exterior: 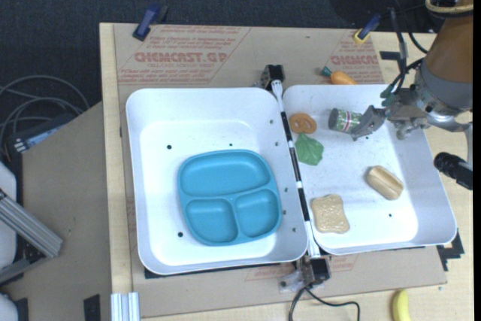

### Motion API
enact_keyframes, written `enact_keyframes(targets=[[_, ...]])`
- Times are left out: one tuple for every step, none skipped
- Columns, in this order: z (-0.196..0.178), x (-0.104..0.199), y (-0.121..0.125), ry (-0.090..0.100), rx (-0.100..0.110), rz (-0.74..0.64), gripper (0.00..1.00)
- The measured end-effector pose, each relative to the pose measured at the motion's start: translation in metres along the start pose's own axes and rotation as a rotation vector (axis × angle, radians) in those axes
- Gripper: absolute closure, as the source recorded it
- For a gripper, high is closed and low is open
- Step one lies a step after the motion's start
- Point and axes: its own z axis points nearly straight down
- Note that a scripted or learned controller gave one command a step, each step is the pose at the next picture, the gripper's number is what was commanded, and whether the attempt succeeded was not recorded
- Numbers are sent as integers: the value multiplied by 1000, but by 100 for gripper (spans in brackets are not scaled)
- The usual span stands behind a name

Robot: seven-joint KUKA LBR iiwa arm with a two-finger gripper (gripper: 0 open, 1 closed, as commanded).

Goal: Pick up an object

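In the R bin (421,229), approx. 1 o'clock, the gripper (383,120) sat low beside the small can (344,119), which lay on its side; jaw state: cannot tell. Nothing seen betw. fingers, so no grasp confirmed. Pretzel (303,122) and green leaf (310,150) crowded the can's 9 o'clock side near the bin divider. Bread roll (384,182) and cracker (330,213) lay well apart toward 6 o'clock, w/ open floor around them.

divided tray (225,195) in left bin (150,116); can (344,119), cracker (329,213) in right bin (421,229)
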Motion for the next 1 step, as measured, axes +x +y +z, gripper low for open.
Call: enact_keyframes(targets=[[108,10,82,-3,-11,0,0]])
